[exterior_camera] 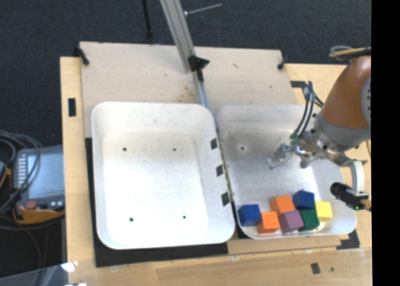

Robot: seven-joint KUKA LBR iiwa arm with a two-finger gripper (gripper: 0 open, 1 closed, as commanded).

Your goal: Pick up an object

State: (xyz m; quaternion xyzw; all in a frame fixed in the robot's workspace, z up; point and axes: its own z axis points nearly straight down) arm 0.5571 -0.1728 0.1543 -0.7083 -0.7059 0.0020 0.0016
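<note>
Several small blocks lie clustered at the near edge of the right bin (250, 122): a blue block (249, 213), two orange blocks (270, 221) (282, 203), a purple block (291, 220), a second blue block (304, 199), a green block (309, 218) and a yellow block (324, 210). My gripper (291, 158) hangs over the middle of the right bin, above and behind the cluster. It is open, with nothing between its fingers. The orange-banded arm (350, 100) comes in from the right.
The left bin (125, 122) sits beside the right one, separated by a rim with dark clips (220, 170). A slanted aluminium post (178, 22) rises behind the bins. A pendant and cables (31, 182) lie off the bench at left.
</note>
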